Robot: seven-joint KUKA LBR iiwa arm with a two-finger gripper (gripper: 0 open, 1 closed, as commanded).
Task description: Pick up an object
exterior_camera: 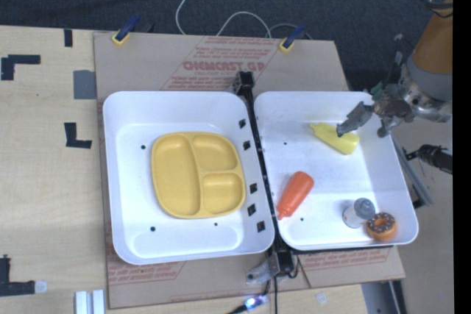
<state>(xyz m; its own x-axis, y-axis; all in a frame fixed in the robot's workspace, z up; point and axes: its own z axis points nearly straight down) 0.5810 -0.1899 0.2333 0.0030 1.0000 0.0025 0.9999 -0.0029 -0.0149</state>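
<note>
The arm (434, 48) is cut off by the right edge, so only its wrist end shows. The hand (366, 122) hangs over the right bin (397, 165), and one dark finger (352, 120) covers the upper right part of the yellow wedge-shaped object (333, 138); whether it touches that object cannot be told. The small grey object (358, 212) and the orange, ring-shaped one (383, 225) beside it are too small to name. The table (37, 158) runs off the left and bottom edges.
</note>
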